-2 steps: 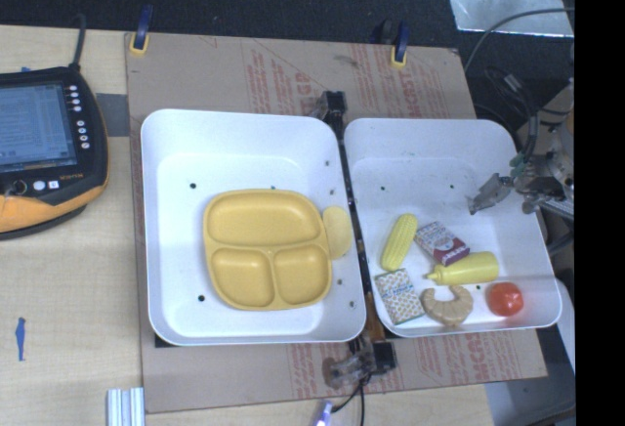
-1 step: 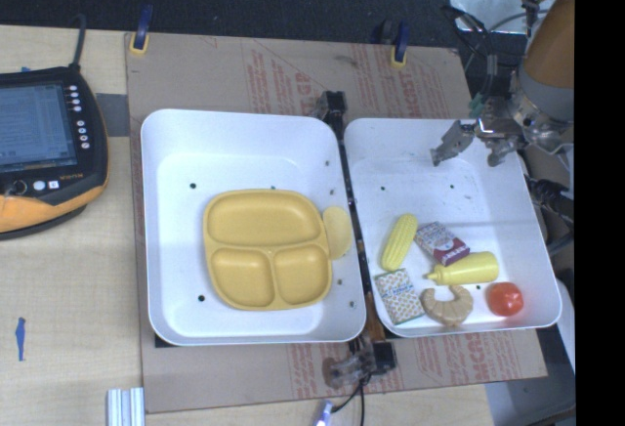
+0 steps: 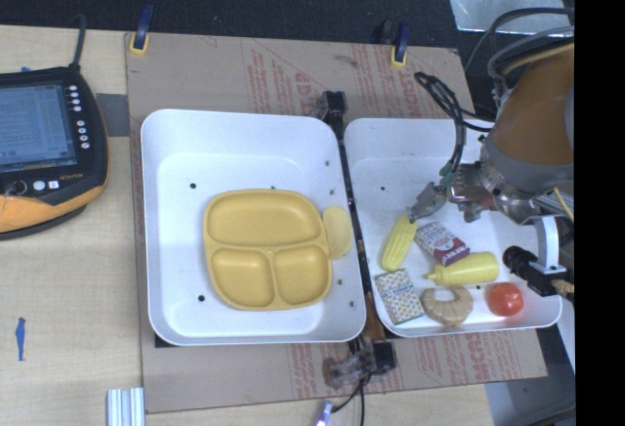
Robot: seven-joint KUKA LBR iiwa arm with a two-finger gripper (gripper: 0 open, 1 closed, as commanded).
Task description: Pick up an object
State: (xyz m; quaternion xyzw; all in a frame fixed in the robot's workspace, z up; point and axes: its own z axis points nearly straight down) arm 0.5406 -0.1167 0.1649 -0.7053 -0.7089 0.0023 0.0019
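Objects for picking lie crowded in the near half of the right bin [image 3: 391, 146]: closest to me a tan ring-shaped bagel [image 3: 447, 305] beside a patterned cracker packet [image 3: 398, 296], with a red tomato [image 3: 505, 298] off toward the arm's side. Just behind those sits a yellow squeeze bottle [image 3: 464, 269] lying on its side, then a small pink-and-white box [image 3: 440, 241], and a corn cob [image 3: 397, 241] tilted near the bin's inner wall. Over the box and a little farther back hangs the gripper [image 3: 427, 202], its dark fingers spread apart with nothing between them, above the bin floor beside the corn. The grey arm [image 3: 532, 121] with its orange band bulks in from the right. In the left bin [image 3: 171, 146] rests a yellow divided tray [image 3: 266, 247] with three compartments, a small yellow tab at its edge nearest the other bin. Farther left on the bench sits a control pendant [image 3: 44, 146] with a lit screen. Two blue clamps [image 3: 142, 28] grip the far edge of the cardboard sheet [image 3: 254, 72] under both bins.
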